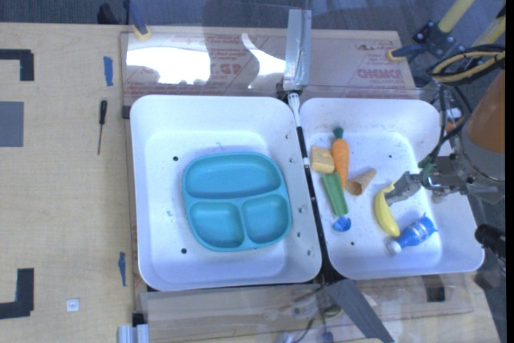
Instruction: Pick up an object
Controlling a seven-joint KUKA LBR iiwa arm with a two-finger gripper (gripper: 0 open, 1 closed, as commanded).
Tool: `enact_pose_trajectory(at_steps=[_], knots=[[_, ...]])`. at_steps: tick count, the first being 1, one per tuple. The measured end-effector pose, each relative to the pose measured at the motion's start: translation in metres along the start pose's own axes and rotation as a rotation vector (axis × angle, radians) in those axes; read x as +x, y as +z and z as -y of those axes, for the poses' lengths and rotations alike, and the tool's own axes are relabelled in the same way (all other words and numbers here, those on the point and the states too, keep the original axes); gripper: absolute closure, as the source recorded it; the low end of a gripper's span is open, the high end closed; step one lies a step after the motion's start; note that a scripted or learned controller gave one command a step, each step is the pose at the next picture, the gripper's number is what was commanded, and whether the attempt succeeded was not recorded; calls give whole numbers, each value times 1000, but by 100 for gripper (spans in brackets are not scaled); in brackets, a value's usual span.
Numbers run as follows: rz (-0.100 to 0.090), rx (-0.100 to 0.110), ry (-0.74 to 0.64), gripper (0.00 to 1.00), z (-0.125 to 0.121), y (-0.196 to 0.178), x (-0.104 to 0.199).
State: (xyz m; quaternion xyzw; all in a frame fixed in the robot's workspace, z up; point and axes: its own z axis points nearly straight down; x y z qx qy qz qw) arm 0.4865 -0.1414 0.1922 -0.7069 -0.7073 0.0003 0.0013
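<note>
Left bin [152, 173] just has a teal tray [235, 201] sitting in it. Right bin [418, 120] has the goodies: cheese [322, 161], carrot [340, 159], green stick [335, 193], cone [361, 181], blue cap [342, 225], banana [385, 213], blue bottle [413, 234]. Pincer [399, 190] hangs right over the banana's top end, fingers spread, nothing between them.

The pale wooden counter [56, 197] bears two shallow white plastic bins side by side, the left bin [152, 173] and the right bin [418, 124] touching. A thin black screwdriver [101, 123] lies left of them.
</note>
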Motion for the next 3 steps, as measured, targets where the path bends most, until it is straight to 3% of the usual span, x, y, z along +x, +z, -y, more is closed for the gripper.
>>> enact_pose_trajectory(at_steps=[1, 2, 3], knots=[[3, -11, 41, 0, -31, 104, -9], [4, -15, 44, 100, -32, 93, -10], [-2, -10, 241, 100, -43, -29, 75]])
